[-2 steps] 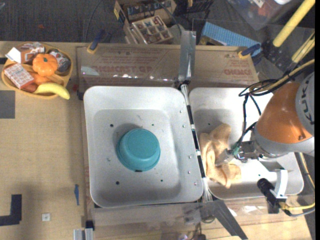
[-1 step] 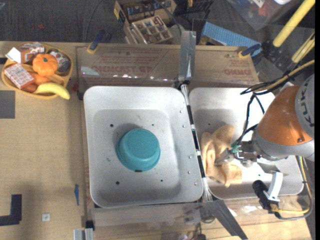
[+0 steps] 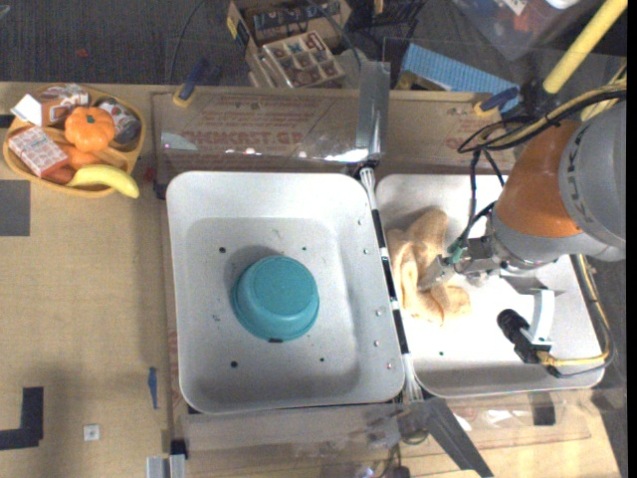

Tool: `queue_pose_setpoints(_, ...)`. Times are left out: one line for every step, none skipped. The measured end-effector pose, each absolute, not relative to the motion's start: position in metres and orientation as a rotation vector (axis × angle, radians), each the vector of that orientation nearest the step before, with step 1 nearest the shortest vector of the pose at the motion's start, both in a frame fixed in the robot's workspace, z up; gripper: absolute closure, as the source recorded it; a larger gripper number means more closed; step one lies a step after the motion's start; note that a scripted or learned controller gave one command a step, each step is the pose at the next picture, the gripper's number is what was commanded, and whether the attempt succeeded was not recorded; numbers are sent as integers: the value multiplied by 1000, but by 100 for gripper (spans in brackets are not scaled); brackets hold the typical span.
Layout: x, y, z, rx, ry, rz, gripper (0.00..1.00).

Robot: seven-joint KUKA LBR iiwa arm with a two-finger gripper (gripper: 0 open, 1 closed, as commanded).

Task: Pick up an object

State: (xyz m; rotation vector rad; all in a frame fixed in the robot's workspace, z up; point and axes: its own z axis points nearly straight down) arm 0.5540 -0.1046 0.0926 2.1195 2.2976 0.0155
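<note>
I am working in the right bin [image 3: 557, 371], where the tan, lumpy soft object [image 3: 423, 267] is lying against the left wall. Risk: it is crowding that wall, so a finger could be striking the rim or skidding off. My pincer [image 3: 445, 264] is touching the object; I cannot tell its opening.

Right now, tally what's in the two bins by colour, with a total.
Teal: 1, a bowl upside down in the left bin.
Tan: 1, a soft lumpy object in the right bin, under the gripper.
Total: 2
</note>
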Motion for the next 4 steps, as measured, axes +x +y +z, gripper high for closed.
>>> queue_pose_setpoints(533, -107, 93, 2035, 2368, 22, 0)
queue_pose_setpoints(525, -103, 93, 1956, 2430, 20, 0)
queue_pose_setpoints(518, -103, 93, 1845, 2515, 19, 0)
queue_pose_setpoints(518, -102, 103, 1848, 2518, 26, 100)
